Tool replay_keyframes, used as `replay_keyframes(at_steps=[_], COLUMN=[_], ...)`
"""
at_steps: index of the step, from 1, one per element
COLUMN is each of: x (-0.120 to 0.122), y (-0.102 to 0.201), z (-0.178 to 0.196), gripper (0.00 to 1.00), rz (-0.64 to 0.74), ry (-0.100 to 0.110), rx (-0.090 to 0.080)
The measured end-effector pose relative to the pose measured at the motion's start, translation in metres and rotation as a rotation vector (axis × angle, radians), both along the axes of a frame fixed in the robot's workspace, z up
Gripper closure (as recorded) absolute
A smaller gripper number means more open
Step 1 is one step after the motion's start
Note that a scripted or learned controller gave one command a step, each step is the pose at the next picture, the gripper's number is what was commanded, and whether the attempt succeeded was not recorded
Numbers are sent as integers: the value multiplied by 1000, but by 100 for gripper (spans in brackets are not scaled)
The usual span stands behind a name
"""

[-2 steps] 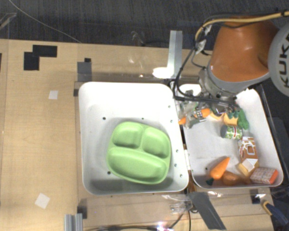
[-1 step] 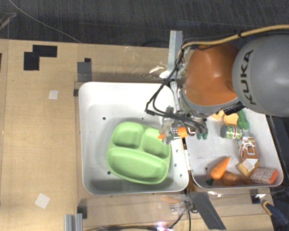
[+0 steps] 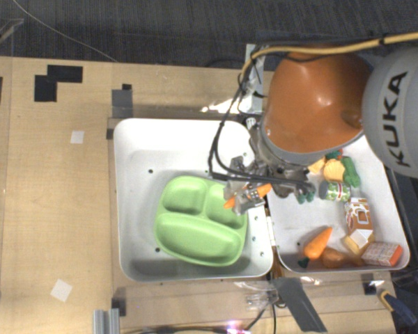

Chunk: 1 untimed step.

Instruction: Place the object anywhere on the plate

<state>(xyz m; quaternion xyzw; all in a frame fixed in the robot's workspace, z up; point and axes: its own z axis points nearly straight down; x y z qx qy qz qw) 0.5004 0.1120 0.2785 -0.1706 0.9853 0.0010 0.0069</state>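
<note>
Bins sit side by side on a wooden bench, seen from above. In the left bin (image 3: 136, 152) lies a green divided plate (image 3: 198, 221) with three compartments. Just above the plate's upper right compartment hangs the gripper (image 3: 242, 197), reaching in under the grey arm's orange band (image 3: 306, 103). A small orange object (image 3: 230, 202) shows at the gripper's tip, by the plate's right edge; whether the fingers are closed on it or spread cannot be told. It looks small, light and rigid, probably smooth plastic, best pinched across its narrow middle. The right bin (image 3: 397, 218) holds a toy carrot (image 3: 319, 242), small boxes (image 3: 366, 239) and other toy food.
</note>
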Motion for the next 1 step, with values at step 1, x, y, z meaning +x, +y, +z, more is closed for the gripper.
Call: replay_keyframes(at_steps=[1], x=[0], y=[0], z=[-1], gripper=[0], rz=[0], ry=[2], rx=[-1])
